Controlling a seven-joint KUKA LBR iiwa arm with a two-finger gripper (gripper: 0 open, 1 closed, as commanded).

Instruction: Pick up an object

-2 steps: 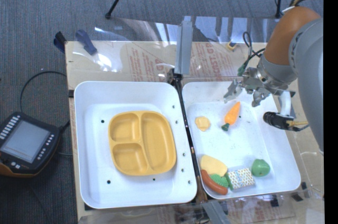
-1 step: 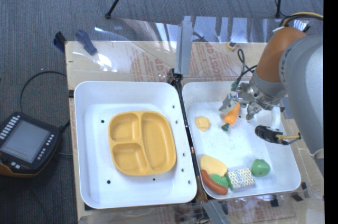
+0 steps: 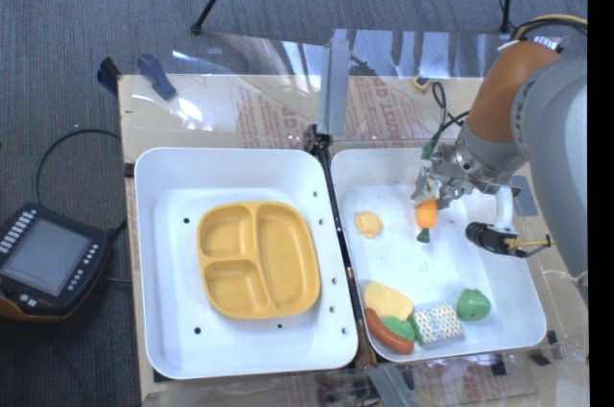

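Now I'm lifting straight and slowly, since the two-finger gripper (image 3: 431, 200) is pinching closed on the small orange toy carrot (image 3: 425, 218) above the right white bin (image 3: 499, 299).

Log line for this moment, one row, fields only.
arm: over right bin | gripper: just above carrot | grasp: cannot tell | yellow tray: in left bin
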